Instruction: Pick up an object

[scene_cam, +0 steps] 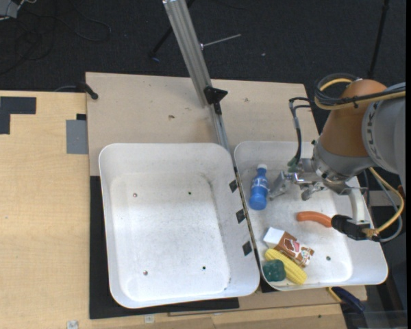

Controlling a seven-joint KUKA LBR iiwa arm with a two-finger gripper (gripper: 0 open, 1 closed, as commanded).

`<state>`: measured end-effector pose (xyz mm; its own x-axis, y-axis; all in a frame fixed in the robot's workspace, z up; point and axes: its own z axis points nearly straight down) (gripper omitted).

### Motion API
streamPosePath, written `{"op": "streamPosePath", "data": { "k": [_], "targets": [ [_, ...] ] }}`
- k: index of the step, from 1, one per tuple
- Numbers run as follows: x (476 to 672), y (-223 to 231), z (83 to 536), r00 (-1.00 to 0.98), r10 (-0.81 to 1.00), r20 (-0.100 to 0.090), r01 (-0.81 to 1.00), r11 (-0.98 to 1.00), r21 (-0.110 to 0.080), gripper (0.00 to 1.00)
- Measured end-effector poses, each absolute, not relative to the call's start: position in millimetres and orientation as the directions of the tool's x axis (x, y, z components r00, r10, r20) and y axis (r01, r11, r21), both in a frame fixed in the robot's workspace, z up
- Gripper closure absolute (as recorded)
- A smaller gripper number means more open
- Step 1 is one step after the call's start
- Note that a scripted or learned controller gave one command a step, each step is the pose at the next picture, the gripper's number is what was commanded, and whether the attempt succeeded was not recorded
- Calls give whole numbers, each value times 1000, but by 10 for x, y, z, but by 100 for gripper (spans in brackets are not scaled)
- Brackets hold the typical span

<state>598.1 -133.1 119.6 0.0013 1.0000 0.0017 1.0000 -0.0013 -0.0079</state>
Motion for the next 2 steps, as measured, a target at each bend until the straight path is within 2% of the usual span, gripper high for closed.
{"op": "streamPosePath", "data": {
  "k": [1,2],
  "targets": [
    [5988,-1322,918,3,1000,0,1000,-3,-1,0],
    [5986,-1332,1021,9,1000,1,1000,-9,-1,100]
  ]
}}
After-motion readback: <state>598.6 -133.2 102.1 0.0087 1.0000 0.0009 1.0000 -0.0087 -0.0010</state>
